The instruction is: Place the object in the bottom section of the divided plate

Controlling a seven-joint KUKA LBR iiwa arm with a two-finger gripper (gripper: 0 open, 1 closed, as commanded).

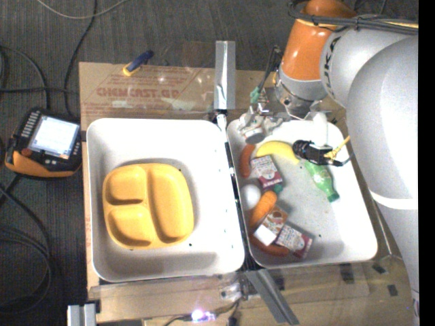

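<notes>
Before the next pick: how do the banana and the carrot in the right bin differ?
Colour: the banana is yellow, the carrot orange. Shape: the banana is curved, the carrot straight. Pose: the banana lies roughly across the bin near its far end, while the carrot lies slantwise nearer the middle, beside a white egg. Both lie in the right bin, and neither is on the yellow divided plate.

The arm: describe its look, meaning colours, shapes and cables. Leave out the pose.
The arm has a thick, rounded, pale grey casing. A glossy orange band wraps it above the wrist. Dark cables run across the top of the orange part. Past the band, the arm narrows to a small gripper of silvery metal.
</notes>
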